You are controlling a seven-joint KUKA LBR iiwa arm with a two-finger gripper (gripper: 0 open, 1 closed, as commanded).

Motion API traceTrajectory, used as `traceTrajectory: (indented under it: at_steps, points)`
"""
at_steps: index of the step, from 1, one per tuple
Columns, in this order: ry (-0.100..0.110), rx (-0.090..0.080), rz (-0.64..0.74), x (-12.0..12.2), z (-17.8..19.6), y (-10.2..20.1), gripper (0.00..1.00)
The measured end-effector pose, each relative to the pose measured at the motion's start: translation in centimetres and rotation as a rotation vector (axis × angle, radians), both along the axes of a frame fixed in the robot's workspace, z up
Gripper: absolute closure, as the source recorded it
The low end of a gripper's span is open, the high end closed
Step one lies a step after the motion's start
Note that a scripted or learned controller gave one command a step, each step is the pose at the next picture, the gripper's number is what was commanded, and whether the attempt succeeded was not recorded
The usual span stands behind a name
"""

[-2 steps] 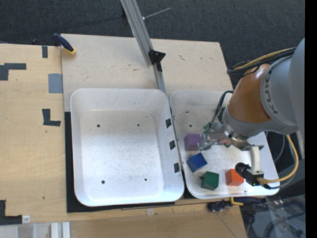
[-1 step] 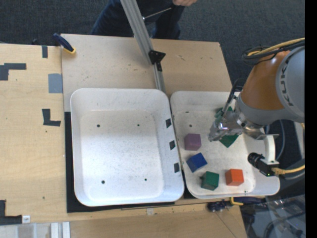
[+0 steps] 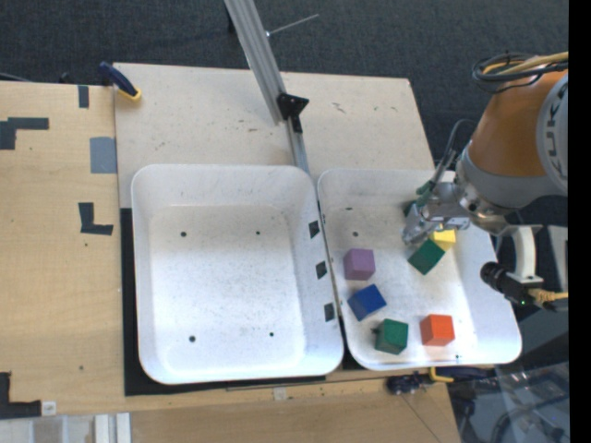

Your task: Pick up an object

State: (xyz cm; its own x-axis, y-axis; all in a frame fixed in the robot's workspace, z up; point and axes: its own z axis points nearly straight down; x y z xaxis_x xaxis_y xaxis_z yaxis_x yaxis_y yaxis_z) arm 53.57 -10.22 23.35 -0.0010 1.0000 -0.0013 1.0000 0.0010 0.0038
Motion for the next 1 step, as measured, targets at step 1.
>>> traceTrajectory:
  at_steps: [1]
  points:
    - [-0.001,0.000,0.001,0.11,5.01,0.01,1.00]
